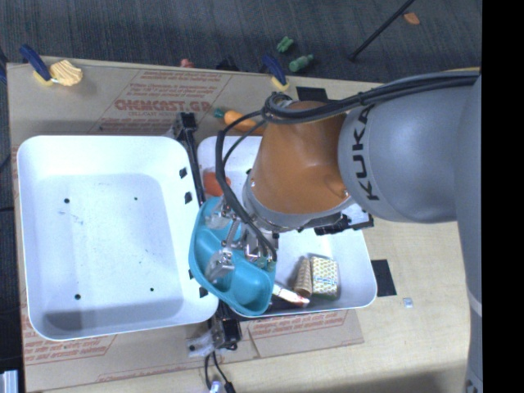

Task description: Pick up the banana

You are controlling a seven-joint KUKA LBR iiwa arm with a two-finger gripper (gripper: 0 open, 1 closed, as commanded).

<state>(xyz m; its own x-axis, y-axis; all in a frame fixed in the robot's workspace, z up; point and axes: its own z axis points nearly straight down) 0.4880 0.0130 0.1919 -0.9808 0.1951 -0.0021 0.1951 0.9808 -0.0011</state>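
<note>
My gripper [232,250] hangs low over the front left corner of the right bin [360,289], directly above a blue bowl-shaped object [246,289] that leans on the bin's rim. The metal parts of the gripper sit inside the blue object's hollow. The orange band of the arm [299,166] and the grey wrist cover most of the right bin, hiding what lies beneath. An orange piece [233,117] pokes out at the bin's far edge, and a red-orange item [211,182] lies at its left wall.
A gold and green packet [318,277] and a small pink item [291,295] lie in the right bin's front. The left bin [98,236] stands beside it. Black cables [192,150] run between the bins. Small clips lie on the cardboard at the back.
</note>
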